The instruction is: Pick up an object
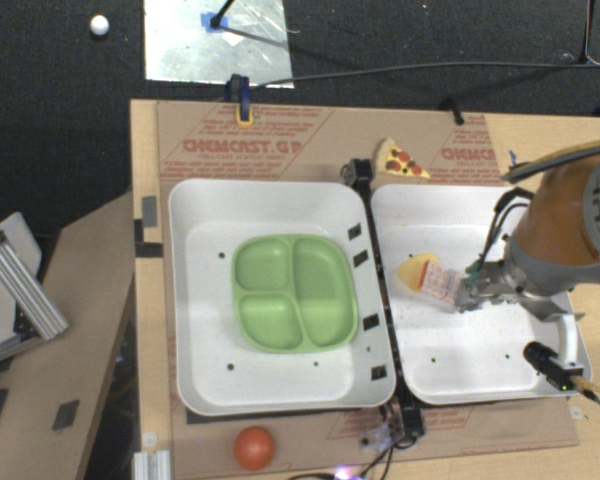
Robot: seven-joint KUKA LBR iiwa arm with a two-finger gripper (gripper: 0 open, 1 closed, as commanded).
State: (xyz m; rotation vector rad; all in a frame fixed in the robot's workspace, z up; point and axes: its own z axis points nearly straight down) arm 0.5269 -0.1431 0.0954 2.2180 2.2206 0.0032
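Low in the right bin (pixel 450 373), gripper (pixel 467 295) just right of the yellow-and-pink toy food piece (pixel 429 276), touching its pink end, long axis slanting up-left; finger spread impossible to tell.

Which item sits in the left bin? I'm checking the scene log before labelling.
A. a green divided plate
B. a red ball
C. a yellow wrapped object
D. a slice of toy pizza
A: the green divided plate lies flat in the left bin, while the yellow wrapped object lies in the right bin.
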